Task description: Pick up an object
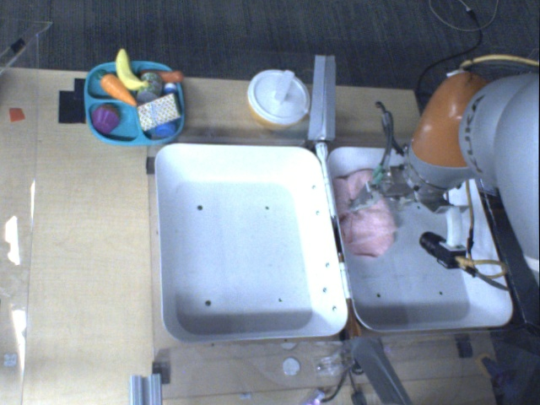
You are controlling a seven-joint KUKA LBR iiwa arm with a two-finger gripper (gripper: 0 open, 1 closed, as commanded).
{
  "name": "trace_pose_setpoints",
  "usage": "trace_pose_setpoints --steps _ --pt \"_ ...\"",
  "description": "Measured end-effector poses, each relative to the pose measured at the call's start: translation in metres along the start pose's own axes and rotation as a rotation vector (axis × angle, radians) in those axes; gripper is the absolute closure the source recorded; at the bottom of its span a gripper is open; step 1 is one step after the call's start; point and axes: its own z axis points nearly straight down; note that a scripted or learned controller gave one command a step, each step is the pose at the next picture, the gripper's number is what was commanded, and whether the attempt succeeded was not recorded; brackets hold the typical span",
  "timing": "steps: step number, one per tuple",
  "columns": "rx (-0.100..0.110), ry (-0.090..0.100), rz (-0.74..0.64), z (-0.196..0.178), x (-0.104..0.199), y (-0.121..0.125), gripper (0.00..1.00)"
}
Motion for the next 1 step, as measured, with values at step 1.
trace_pose_setpoints --steps 1 --pt "0.001 0.000 -0.046 -0.0002 -0.0013 0.0026 0.00"
